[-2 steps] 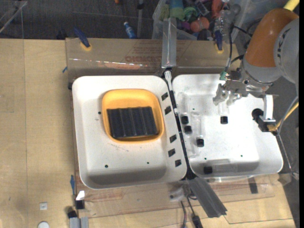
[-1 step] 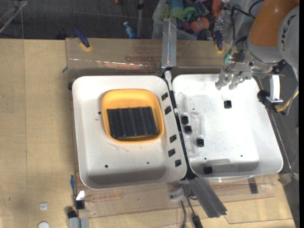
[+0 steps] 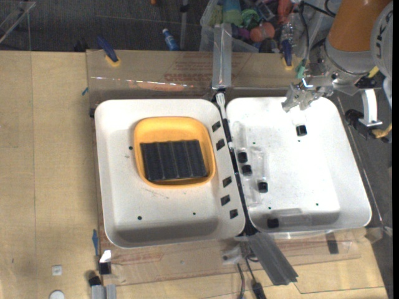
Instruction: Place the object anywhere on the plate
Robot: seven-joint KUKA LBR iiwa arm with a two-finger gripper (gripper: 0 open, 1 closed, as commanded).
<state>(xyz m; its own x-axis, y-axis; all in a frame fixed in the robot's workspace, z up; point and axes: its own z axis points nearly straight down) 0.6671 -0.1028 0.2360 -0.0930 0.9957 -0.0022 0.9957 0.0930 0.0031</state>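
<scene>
Gripper (image 3: 303,96): can't tell how wide it is set from this angle; nothing is seen in its grip. It hangs over the far edge of the right bin, toward that bin's far right corner.

Left bin (image 3: 118,220): white and shallow. The orange plate (image 3: 171,124) sits in its middle, a bit toward the far edge. The dark ribbed block (image 3: 173,161) lies flat on the plate, covering most of the plate's floor and nearer the plate's near rim than its far rim. The block's long axis runs left-right, roughly parallel to the bin's near edge, with a slight tilt. Its ribs run across that axis, far to near. It is fully inside the plate rim, apart from the gripper.

A row of small black tabs (image 3: 225,180) runs down the left bin's right wall, beside the divider.

Right bin (image 3: 330,198): white. A few small black pieces (image 3: 262,184) are scattered near its left edge and near edge. One more small black piece (image 3: 302,129) lies alone toward the far edge, just below the gripper and not touching it.

Arm (image 3: 355,17): the orange band shows at the far right corner, and grey wrist hardware leads down-left to the gripper.
</scene>
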